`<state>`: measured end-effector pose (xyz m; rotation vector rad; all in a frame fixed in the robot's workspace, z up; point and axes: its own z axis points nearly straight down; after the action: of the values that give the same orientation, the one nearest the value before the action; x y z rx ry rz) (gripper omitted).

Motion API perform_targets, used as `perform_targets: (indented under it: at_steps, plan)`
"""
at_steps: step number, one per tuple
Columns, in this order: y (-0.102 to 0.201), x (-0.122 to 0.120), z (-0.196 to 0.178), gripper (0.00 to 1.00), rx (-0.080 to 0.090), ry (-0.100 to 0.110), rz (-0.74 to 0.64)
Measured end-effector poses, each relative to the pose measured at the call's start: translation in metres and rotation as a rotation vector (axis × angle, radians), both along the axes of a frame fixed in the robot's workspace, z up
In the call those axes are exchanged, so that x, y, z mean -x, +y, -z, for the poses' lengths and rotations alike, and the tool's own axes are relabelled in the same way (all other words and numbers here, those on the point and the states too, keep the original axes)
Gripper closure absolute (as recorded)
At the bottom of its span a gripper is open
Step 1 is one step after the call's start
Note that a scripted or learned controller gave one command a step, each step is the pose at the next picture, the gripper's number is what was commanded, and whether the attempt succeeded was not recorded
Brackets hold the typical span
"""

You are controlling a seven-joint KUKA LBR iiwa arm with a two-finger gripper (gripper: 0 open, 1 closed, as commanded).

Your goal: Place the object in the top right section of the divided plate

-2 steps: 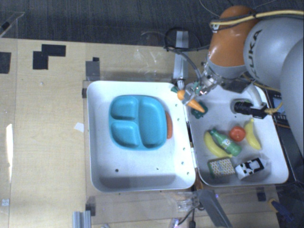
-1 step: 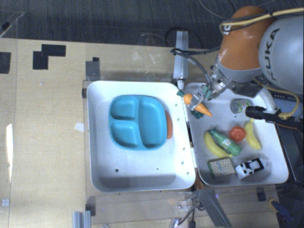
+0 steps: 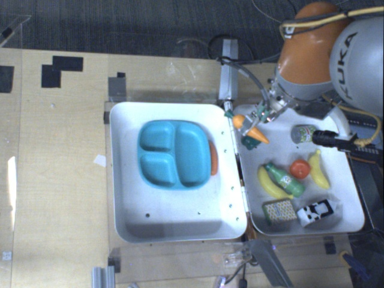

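End effector [image 3: 259, 117] sits over the upper left corner of the right bin [image 3: 354, 212], at the divider between bins; you cannot tell from this angle how it is set, as the wrist and cabling crowd it. An orange carrot-like piece [image 3: 257, 135] lies just below it, touching or nearly so; whether it is gripped is unclear. A small orange bit [image 3: 239, 122] shows beside it, hard to identify. Your blue divided plate [image 3: 175, 154] rests in the left bin [image 3: 129, 215]. An orange object [image 3: 213, 159] lies at the plate's right rim, mostly hidden. Right bin also carries two bananas [image 3: 271, 183], a green bottle [image 3: 284, 179], a tomato [image 3: 300, 169], a can [image 3: 303, 134], partly covered by the arm.
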<state>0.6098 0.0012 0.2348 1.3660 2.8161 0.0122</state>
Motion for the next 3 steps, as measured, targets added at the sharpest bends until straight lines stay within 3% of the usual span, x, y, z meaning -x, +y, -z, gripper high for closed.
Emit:
perform_targets:
  at_steps: [1, 2, 3]
  plan:
    - [0.059, 0.001, -0.054, 1.0, 0.002, 0.005, -0.103]
    - [0.12, 0.018, 0.042, 1.0, 0.001, 0.009, -0.055]
    - [0.12, 0.018, 0.042, 0.0, 0.0, 0.008, -0.055]
